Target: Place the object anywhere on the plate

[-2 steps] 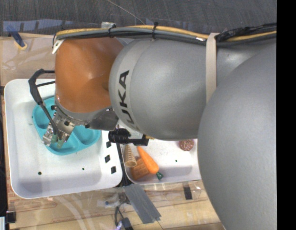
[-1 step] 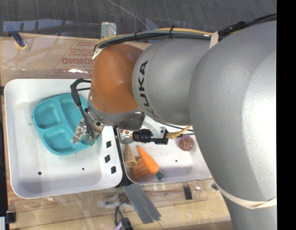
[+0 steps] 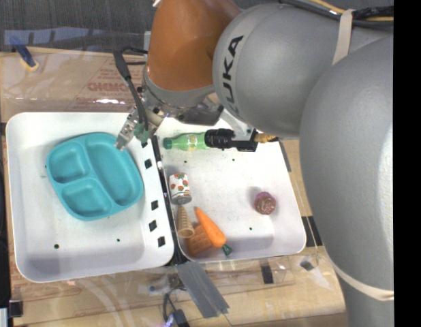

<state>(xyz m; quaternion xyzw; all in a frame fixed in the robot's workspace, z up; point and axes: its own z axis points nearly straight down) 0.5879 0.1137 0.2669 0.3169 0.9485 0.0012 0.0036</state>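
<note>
A: Nothing lies on your blue plate (image 3: 95, 176) in the left bin (image 3: 23, 182) yet.

B: And the gripper (image 3: 132, 131)?

A: At the plate's far right edge; I cannot tell its grip. Bottle (image 3: 183, 142), can (image 3: 179, 187), carrot (image 3: 212, 229), cone (image 3: 185, 223) and ball (image 3: 265, 202) lie in the right bin (image 3: 282, 240).

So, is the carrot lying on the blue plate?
No, the carrot lies in the right bin, apart from the blue plate.

Plate (image 3: 95, 176) in left bin (image 3: 33, 251), carrot (image 3: 212, 230), can (image 3: 179, 188) in right bin (image 3: 285, 230)
</note>
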